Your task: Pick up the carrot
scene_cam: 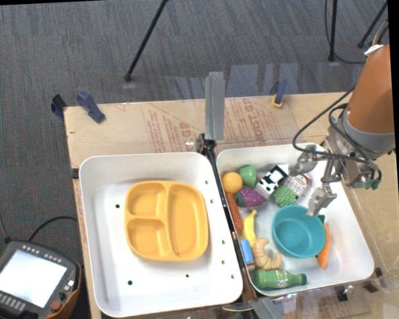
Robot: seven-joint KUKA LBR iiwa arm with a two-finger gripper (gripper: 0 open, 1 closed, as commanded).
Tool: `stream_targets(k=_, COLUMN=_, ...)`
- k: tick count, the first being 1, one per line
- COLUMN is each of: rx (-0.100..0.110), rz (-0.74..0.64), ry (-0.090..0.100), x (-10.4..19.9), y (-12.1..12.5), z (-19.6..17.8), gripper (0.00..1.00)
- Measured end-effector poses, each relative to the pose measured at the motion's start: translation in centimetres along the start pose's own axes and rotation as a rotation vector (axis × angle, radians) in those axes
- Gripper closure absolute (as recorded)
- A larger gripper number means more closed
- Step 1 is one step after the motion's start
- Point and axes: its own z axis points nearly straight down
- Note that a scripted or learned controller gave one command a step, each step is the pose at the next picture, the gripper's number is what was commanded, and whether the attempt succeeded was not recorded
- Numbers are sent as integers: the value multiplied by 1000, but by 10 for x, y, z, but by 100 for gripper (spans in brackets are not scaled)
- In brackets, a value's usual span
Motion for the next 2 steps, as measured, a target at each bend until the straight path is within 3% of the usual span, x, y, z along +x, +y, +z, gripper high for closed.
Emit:
stream_targets(k=1, rx=5, rz=-180, ry=-16, x=23, y=-25, z=146, gripper=0)
stream_targets(k=2, rx=1, rz=-107, ry=-4, x=58, y=-56, z=162, gripper=0)
